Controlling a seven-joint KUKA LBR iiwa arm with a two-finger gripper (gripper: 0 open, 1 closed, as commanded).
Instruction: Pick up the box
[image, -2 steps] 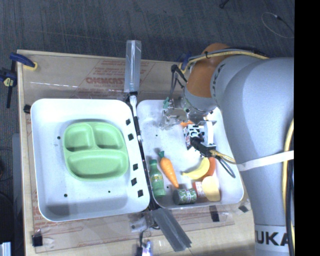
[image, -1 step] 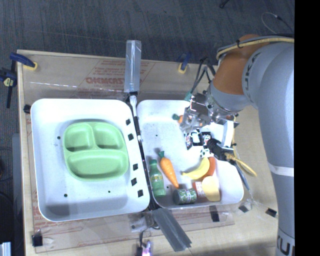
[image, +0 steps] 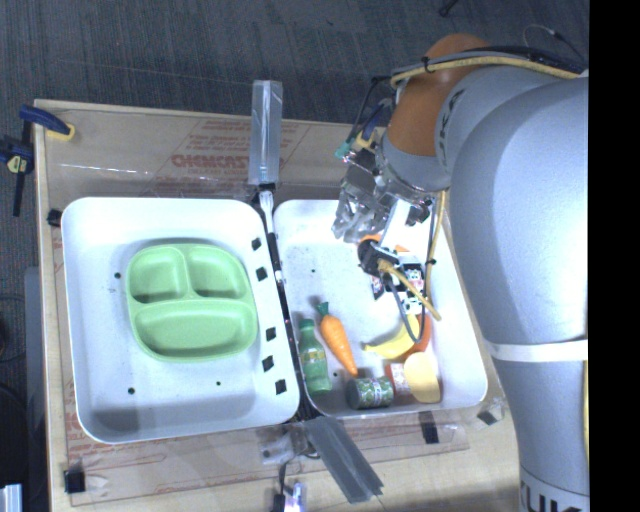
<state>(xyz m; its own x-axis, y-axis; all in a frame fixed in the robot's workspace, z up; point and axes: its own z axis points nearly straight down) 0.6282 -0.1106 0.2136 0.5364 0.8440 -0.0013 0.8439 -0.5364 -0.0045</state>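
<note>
My gripper (image: 349, 222) hangs over the far part of the right bin (image: 300, 262), above bare white floor. Nothing shows under it or in its grasp. The bin's things are crowded at the near end, well in front of the gripper. A small red-and-white boxy thing (image: 398, 377) is wedged there between a green can (image: 371, 392) and a pale yellow block (image: 423, 379). I cannot tell for sure which of these is the box. The arm's wrist hides part of the bin's right side.
A green bottle (image: 314, 355), a carrot (image: 338, 343) and a banana (image: 394, 346) lie in the right bin's near half. The left bin (image: 90, 225) holds a green divided plate (image: 190, 300). A ridge with black clips (image: 268, 300) separates the bins.
</note>
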